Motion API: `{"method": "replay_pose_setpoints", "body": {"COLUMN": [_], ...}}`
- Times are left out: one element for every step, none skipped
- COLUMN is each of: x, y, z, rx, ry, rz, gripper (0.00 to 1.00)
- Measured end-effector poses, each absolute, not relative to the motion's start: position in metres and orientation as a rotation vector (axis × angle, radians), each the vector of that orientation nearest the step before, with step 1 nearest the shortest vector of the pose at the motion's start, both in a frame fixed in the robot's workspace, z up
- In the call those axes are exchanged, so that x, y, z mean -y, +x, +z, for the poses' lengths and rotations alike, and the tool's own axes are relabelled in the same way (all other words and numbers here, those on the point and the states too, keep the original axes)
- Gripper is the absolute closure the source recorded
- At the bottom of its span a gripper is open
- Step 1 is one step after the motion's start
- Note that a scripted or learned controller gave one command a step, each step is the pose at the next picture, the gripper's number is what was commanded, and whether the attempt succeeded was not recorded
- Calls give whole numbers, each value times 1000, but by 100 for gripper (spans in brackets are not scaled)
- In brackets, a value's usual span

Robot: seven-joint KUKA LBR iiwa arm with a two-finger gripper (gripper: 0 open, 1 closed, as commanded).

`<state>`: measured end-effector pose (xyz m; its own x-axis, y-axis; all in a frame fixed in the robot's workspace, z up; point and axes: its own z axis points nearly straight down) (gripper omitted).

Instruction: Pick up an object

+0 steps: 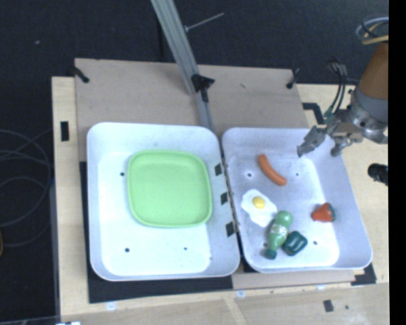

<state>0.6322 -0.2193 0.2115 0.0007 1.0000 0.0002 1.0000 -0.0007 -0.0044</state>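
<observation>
Camera view, items as we list them from left to right.

Bench: pale wooden top, with a brown board lying across its far part.

Left bin: shallow, white, holding one light green plate that lies flat near its middle.

Metal pole: grey, slanting from the top of the view down to the far edge where the two bins meet.

Right bin: shallow, white, touching the left bin along its side. Contents, in order:
- toy fried egg, white with a yellow yolk, near the bin's left wall;
- orange sausage, lying aslant in the far half, apart from the egg;
- green bottle, just below the egg and touching or nearly touching it (we cannot tell which);
- dark green block, right beside the bottle's lower end;
- red piece, alone toward the right wall.

Gripper: over the far right corner of the right bin, above the bin floor, its two fingers spread apart with nothing between them; every object lies clear of it, the sausage nearest.

Arm: grey with an orange band, entering from the right.
</observation>
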Motion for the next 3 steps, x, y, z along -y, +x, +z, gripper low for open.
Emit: {"method": "replay_pose_setpoints", "body": {"x": [222, 222, 223], "y": [632, 631, 633], "z": [149, 98, 112], "rx": [2218, 2219, 2223], "ry": [-2220, -2220, -2224], "rz": [5, 4, -1], "gripper": [0, 0, 100]}}
